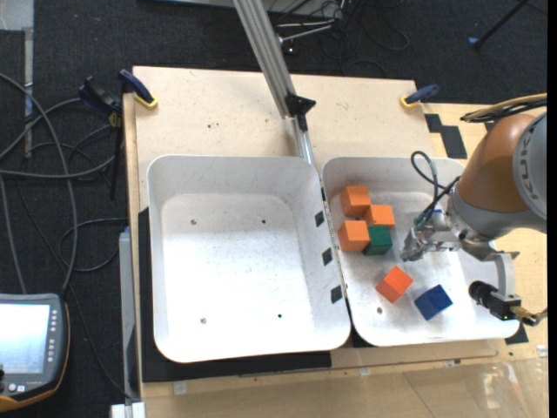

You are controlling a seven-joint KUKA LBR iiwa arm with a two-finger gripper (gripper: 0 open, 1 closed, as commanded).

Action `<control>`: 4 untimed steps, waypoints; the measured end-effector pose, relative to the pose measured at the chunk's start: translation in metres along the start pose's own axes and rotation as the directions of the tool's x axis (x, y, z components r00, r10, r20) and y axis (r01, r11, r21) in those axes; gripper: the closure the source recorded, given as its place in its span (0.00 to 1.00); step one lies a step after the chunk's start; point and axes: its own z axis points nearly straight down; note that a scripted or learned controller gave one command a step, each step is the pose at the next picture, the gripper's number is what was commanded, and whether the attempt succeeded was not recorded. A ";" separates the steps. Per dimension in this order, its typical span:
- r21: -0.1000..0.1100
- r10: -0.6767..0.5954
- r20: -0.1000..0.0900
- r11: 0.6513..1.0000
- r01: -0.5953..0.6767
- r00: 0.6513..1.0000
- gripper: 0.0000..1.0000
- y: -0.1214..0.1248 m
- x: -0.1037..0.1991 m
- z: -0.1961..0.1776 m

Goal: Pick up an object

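The right bin (452, 325) holds several blocks. Three orange blocks (356, 200) cluster at its left side around a green block (379, 240). A fourth orange block (395, 283) lies tilted nearer the front, and a blue block (432, 301) sits to its right. My gripper (416, 246) hangs low over the bin's middle, just right of the green block and above the tilted orange block. I see no block between its fingers, and their spacing is too small and blurred to read.
The left bin (174, 181) stands beside the right one, sharing a middle wall. A slanted metal pole (265, 46) crosses the bench from the top. Blue and yellow clamps (139, 90) grip the board's far corners. Cables lie on the floor at left.
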 end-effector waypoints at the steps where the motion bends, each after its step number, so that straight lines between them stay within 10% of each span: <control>1: -0.005 -0.001 0.002 1.000 0.001 1.000 1.00 0.001 -0.008 -0.061; 3: -0.006 -0.003 0.003 1.000 0.003 1.000 1.00 0.015 -0.018 -0.159; 4: 0.000 -0.010 -0.001 1.000 0.010 1.000 1.00 0.030 0.042 -0.157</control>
